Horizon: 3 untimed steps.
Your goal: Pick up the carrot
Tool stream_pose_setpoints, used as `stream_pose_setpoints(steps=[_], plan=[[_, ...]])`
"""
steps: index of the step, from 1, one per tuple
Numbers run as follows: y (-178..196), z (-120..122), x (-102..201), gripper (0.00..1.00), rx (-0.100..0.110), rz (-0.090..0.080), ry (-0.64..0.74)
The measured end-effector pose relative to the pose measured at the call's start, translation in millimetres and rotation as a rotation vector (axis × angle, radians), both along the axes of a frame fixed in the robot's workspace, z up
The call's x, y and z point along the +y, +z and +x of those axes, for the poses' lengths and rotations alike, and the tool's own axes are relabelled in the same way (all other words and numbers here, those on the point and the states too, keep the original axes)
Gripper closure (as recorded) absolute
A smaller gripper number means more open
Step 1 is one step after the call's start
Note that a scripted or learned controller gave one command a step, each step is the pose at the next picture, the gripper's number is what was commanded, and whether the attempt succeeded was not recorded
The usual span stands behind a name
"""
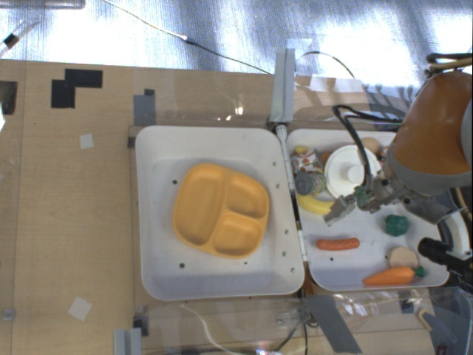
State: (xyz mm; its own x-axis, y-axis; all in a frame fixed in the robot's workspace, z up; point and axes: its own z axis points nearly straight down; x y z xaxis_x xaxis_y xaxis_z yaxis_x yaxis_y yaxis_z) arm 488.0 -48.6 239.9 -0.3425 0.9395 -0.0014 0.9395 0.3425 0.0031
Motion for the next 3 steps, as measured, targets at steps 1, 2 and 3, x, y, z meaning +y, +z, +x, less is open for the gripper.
stream_pose_setpoints(steps=[1,2,3], plan=[[-54.5,-0.2,46.3,0.0,-0.001,-0.001,0.51],[-54.1,3.5,12.2,0.0,-0.003,-0.005,1.006],[-42.0,6.4,13.7,1.0,-0.012,-0.008,1.008]])
